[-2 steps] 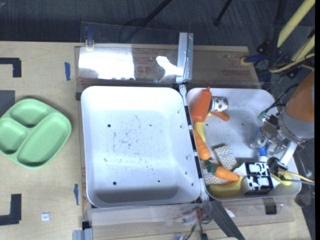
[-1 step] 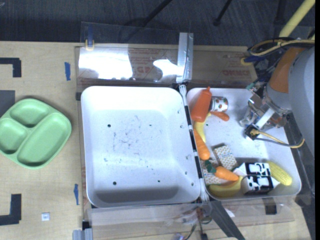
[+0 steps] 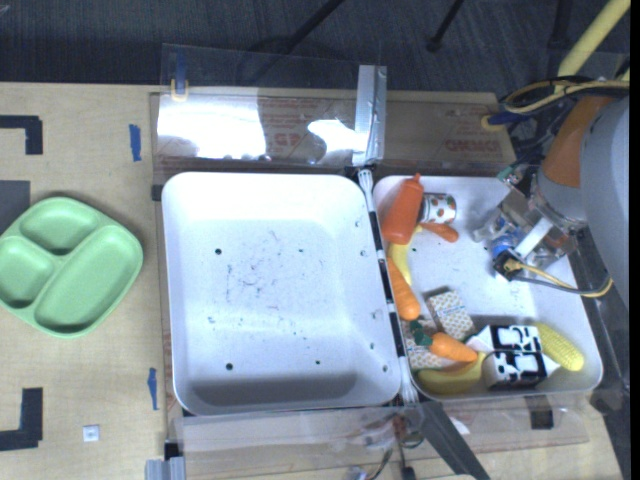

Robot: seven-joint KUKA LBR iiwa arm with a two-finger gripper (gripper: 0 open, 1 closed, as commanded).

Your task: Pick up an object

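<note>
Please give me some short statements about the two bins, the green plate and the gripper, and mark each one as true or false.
1. The green plate lies on the bench to the left of both bins. True.
2. The toys lie in the left bin. False: they lie in the right bin.
3. The gripper is over the right bin. True.
4. The orange bottle is in the middle of the right bin. False: it lies by that bin's left wall, near the far corner.
5. The black-and-white toy is near the right bin's front edge. True.
</note>
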